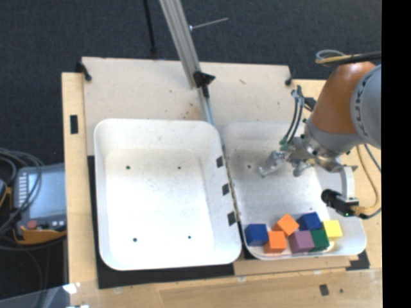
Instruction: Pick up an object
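1. Camera view: my pincer (273, 167) hangs over the bare middle of the right bin (257, 140); whether it is open, closed or gripping anything I cannot tell.
2. The blocks (295, 233) huddle in that bin's near corner, touching one another: blue, orange, purple, green, yellow.
3. They lie toward the near edge from my pincer and slightly to the view's right, so I judge the reach goes that way.
4. No readable writing anywhere.
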Robot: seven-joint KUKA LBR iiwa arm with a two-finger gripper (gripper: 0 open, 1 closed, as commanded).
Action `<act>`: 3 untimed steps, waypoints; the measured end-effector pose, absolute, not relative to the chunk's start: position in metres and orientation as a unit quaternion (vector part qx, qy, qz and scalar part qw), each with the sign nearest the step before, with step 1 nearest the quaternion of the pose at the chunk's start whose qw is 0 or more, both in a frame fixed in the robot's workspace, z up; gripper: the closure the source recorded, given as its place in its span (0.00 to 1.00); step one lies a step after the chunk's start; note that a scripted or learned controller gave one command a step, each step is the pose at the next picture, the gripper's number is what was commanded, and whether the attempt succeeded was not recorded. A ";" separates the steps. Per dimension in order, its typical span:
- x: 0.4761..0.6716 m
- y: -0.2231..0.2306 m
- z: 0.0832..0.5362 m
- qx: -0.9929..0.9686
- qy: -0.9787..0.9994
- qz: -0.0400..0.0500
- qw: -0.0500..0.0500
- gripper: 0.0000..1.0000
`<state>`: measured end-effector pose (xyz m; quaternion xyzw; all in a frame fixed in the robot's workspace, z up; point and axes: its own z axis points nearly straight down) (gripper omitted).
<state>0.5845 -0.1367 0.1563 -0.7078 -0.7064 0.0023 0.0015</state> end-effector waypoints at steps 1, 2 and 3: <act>0.590 -0.135 0.112 -0.709 -0.705 0.002 0.001 0.00; 0.591 -0.136 0.097 -0.709 -0.705 0.001 -0.001 0.00; 0.592 -0.137 0.109 -0.711 -0.703 -0.001 -0.002 1.00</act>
